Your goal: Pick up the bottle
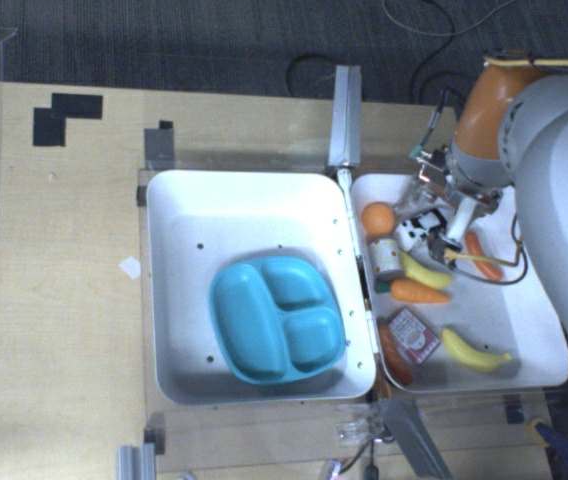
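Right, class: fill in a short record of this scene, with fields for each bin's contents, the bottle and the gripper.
left bin: blue plastic divided plate
right bin: round orange fruit, small cylindrical bottle, curved yellow banana, second yellow banana, orange carrot, red packet
bottle: beside the divider, just below the orange fruit
gripper: over the right bin's far end, apart from the bottle

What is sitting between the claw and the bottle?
In the camera view, a small black-and-white thing lies between the gripper and the bottle.
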Controlling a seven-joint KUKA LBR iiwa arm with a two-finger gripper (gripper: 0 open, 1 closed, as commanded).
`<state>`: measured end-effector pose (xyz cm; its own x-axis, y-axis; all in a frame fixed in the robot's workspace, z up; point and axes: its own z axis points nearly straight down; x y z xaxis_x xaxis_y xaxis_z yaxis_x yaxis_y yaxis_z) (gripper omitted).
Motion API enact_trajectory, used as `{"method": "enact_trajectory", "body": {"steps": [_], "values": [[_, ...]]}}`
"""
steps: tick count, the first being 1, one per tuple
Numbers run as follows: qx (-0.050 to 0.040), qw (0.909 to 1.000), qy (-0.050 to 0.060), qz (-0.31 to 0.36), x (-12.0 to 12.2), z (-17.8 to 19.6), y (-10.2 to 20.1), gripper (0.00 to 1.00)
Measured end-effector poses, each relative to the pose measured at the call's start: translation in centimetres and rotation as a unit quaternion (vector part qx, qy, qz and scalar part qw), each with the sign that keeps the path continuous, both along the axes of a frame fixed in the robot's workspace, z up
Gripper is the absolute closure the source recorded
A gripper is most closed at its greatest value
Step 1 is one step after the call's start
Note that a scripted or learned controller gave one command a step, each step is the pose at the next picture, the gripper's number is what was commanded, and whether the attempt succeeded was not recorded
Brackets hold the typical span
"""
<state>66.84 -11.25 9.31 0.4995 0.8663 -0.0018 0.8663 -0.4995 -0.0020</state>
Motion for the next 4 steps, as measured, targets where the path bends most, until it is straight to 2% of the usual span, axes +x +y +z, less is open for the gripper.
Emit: {"method": "enact_trajectory", "body": {"steps": [1,2,4], "values": [[-0.0005,1.0,-0.003,0.002,0.24,1.32,0.11,1.0],[-0.0005,1.0,-0.003,0.002,0.24,1.32,0.1,0.0],[-0.0005,1.0,-0.003,0.002,0.24,1.33,0.11,0.0]]}}
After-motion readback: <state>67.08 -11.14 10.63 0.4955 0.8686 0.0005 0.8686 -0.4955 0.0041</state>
